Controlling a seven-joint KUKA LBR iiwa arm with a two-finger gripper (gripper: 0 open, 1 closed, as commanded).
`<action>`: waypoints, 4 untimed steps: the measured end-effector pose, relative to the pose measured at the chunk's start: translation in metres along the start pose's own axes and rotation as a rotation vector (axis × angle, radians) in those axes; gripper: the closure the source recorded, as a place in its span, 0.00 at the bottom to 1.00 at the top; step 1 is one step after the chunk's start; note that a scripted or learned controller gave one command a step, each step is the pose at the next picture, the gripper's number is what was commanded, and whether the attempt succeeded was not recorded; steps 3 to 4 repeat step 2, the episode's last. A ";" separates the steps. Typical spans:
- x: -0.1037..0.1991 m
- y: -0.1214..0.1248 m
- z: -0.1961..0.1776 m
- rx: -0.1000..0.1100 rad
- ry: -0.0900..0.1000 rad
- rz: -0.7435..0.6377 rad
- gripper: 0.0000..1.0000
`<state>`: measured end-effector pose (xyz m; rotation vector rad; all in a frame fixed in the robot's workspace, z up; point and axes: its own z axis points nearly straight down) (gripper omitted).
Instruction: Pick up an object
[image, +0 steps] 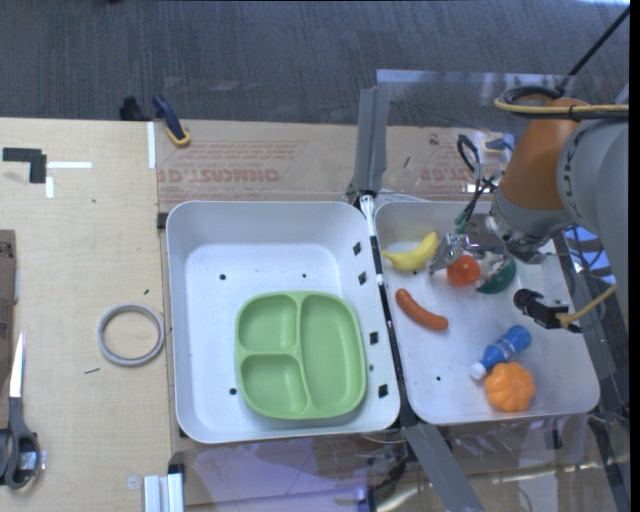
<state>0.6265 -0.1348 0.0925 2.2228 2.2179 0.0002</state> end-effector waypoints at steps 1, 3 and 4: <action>-0.001 0.000 -0.009 0.000 0.000 0.003 1.00; 0.078 0.032 -0.112 0.001 0.000 -0.004 1.00; 0.078 0.032 -0.112 0.001 0.000 -0.004 1.00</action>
